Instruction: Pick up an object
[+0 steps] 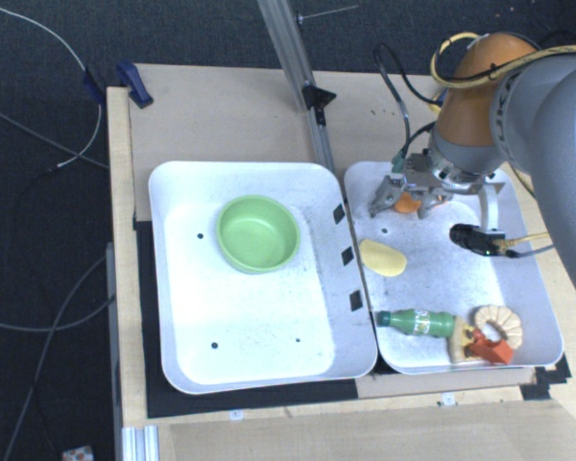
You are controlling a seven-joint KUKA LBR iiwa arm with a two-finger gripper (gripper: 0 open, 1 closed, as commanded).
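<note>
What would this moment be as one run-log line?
gripper: far end of right bin, over orange item | grasp: unclear | green bowl: left bin

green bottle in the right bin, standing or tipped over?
Tipped over. The green bottle lies flat on the right bin's floor near the front edge, its cap end pointing toward the left bin.

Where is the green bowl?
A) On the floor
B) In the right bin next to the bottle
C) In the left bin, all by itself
C: the green bowl sits alone in the left bin, while the green bottle lies in the right bin.
</note>
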